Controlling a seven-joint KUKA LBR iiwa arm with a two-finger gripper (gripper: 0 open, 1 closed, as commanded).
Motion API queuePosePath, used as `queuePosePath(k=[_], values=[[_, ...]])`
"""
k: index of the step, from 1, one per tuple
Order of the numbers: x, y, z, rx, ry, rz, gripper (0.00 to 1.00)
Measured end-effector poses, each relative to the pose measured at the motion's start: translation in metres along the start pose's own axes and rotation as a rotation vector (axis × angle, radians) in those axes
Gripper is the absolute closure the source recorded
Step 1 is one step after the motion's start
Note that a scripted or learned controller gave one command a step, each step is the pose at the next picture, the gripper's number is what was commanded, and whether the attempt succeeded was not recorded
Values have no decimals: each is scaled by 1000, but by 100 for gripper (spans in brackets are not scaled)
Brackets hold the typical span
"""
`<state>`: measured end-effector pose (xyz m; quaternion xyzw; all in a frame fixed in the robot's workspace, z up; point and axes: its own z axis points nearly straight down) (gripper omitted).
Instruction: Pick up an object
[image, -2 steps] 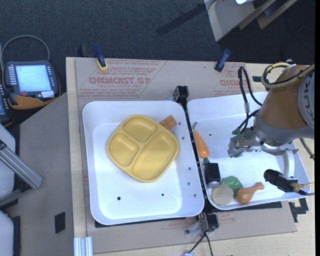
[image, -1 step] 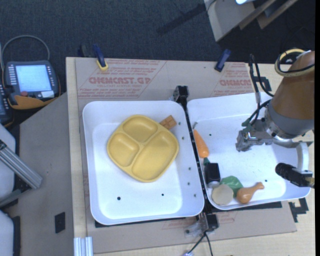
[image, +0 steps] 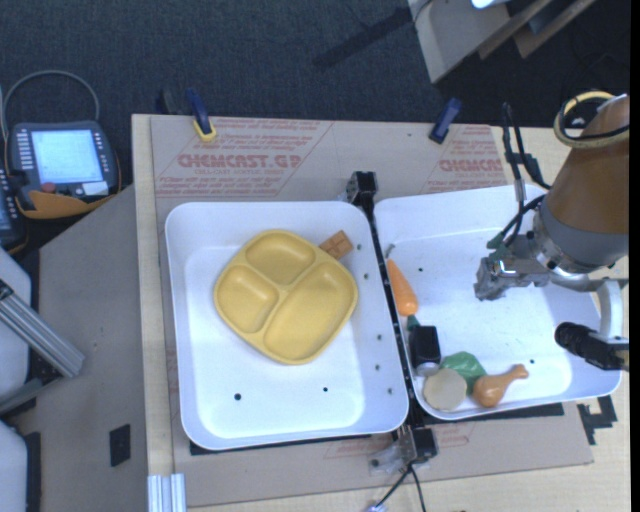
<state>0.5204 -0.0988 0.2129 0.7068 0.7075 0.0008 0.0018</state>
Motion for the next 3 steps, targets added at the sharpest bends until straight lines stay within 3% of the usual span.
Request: queuePosePath(k=[2, 3], values=[[99, 17, 3, 2, 1, -3, 100], [144, 40, 9, 1, 2, -4, 100]])
